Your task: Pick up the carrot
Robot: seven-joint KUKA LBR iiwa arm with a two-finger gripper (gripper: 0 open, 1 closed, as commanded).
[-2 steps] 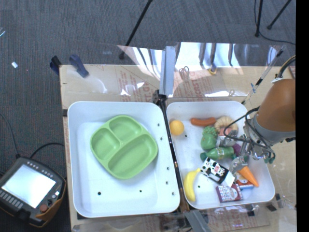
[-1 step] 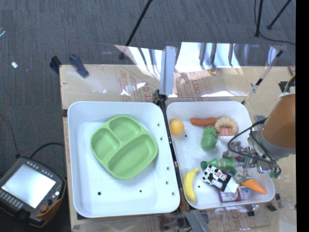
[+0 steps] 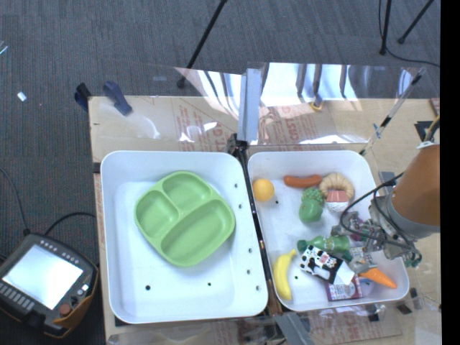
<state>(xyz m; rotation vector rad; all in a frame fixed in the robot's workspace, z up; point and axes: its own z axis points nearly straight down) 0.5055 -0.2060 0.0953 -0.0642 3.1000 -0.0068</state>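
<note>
The carrot [image 3: 379,278], a small orange cone, lies in the front right corner of the right bin [image 3: 282,164], pointing toward the right wall. My gripper [image 3: 372,253] hangs just above and slightly behind it, at the end of the grey arm with the orange band [image 3: 425,185] coming in from the right. The gripper's metal body covers the carrot's thick end, and nothing shows whether they touch.
Crowding the carrot's left are a cow-patterned carton [image 3: 320,262], a green bottle [image 3: 325,244] and a pink packet [image 3: 343,291]. A banana [image 3: 284,274], orange [image 3: 263,190], red sausage [image 3: 302,181], green vegetable [image 3: 311,205] and cupcake [image 3: 337,188] share the bin. The left bin [image 3: 122,293] holds a green divided plate [image 3: 185,218].
</note>
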